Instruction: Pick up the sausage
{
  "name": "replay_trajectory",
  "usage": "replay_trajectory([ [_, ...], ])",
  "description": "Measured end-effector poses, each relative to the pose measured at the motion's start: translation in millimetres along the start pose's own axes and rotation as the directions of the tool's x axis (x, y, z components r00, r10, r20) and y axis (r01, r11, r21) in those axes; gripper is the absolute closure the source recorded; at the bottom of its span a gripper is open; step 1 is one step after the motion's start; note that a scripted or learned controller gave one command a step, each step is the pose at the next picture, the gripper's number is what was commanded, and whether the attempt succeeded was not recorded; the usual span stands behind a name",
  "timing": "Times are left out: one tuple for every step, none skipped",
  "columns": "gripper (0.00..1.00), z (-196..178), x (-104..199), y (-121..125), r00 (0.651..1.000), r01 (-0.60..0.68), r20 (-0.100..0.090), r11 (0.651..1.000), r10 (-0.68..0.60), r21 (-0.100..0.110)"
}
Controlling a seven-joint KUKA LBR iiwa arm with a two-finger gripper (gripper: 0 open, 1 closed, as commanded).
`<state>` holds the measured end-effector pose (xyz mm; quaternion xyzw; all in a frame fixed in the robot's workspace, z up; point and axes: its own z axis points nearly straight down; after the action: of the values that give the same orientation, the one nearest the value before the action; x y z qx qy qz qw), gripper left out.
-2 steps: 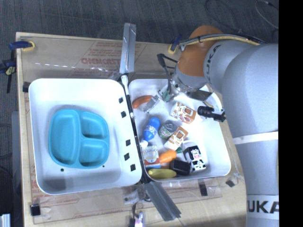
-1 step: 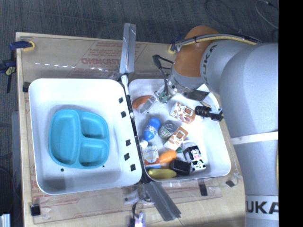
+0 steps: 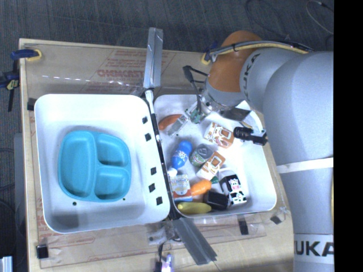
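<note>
The grey arm [image 3: 295,95] is extended in from the right, bent downward at its orange band [image 3: 229,61]. The gripper [image 3: 193,115] is lowered below the wrist.

the gripper [image 3: 190,117] is too small and blurred to read, its tip overlapping the sausage [image 3: 169,121].

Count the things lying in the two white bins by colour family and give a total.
Blue: 2, the tray and the bottle
Orange or brown: 2, the sausage and the carrot
Yellow: 1, the banana
Mixed or printed: 6, hard to name
Total: 11
</note>
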<state>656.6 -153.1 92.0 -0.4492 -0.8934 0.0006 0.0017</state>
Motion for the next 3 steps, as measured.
replay_trajectory([
  [1.00, -10.5, -0.3, 0.5, 1.000, 0.002, 0.001, 1.000, -0.002, 0.000],
  [0.00, -10.5, -0.2, 0.6, 1.000, 0.003, 0.001, 1.000, -0.003, 0.000],
  [0.00, -0.7, 20.0, -22.8, 0.998, 0.067, 0.003, 0.998, -0.067, -0.002],
])
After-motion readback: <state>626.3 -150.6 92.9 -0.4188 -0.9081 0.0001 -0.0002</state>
